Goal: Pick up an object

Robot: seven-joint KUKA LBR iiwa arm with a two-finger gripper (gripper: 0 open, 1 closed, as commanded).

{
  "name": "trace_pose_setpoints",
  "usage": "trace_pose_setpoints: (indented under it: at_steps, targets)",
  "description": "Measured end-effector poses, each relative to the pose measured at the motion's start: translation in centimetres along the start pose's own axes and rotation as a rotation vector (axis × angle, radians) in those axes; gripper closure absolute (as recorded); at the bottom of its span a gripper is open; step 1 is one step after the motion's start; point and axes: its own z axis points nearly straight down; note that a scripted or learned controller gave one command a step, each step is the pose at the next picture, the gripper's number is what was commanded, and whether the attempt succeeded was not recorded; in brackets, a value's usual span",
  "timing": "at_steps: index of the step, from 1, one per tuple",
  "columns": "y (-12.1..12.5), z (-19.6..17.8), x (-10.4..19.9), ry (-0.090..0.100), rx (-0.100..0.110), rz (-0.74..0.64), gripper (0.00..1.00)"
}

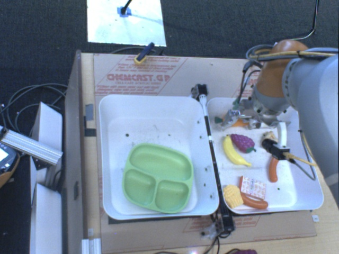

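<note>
Green divided plate sits in the left bin, taking up its lower middle. All the pickable stuff is in the right bin: a yellow banana touching purple grapes, a corn cob at the near edge beside a red-and-white patterned block, one sausage touching that block and another sausage further right. The gripper is down at the far end of the right bin over something orange. Honestly can't tell how far the jaws are open or if they've got anything.
</note>
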Motion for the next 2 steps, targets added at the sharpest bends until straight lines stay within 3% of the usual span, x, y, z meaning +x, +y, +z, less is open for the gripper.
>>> trace_pose_setpoints:
  at_steps: [1,2]
  targets:
    - [-3.7,0.0,-1.7,-0.002,0.000,0.003,0.00]
    - [-3.5,-1.1,-1.6,-0.001,-0.002,0.002,1.00]
